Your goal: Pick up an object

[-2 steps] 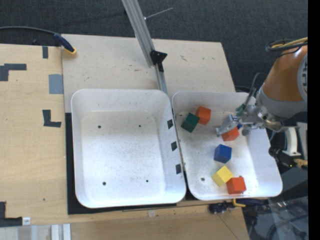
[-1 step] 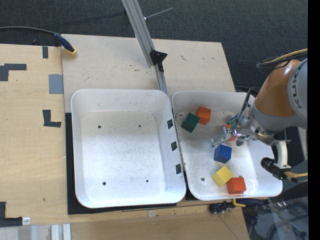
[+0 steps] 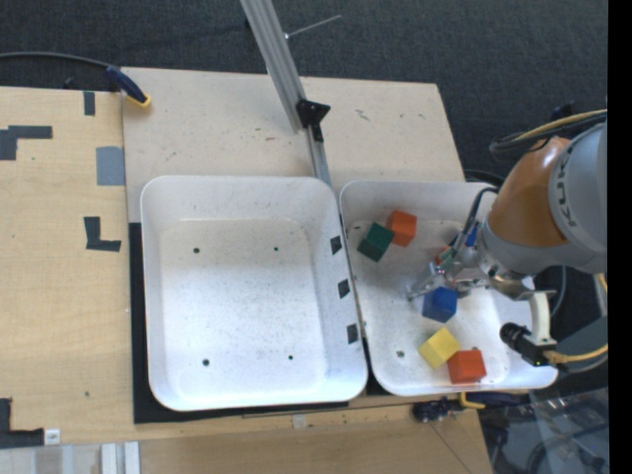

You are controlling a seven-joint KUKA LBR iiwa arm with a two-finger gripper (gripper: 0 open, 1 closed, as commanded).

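Observation:
The right bin (image 3: 395,368) holds several small blocks. A green block (image 3: 375,242) and an orange block (image 3: 402,227) lie together near its far left side. A yellow block (image 3: 439,347) and a red-orange block (image 3: 467,365) sit close to its near wall. A blue block (image 3: 440,305) lies in the middle of the bin. My gripper (image 3: 441,280) is low over the bin, its tip right at the far edge of the blue block. The wrist hides whether it touches the block.
The left bin (image 3: 158,294) stands beside the right one, their walls meeting in the middle. A metal pole (image 3: 281,52) slants down from the top to the bins' shared far corner. The arm's orange band (image 3: 528,205) covers the right bin's right side.

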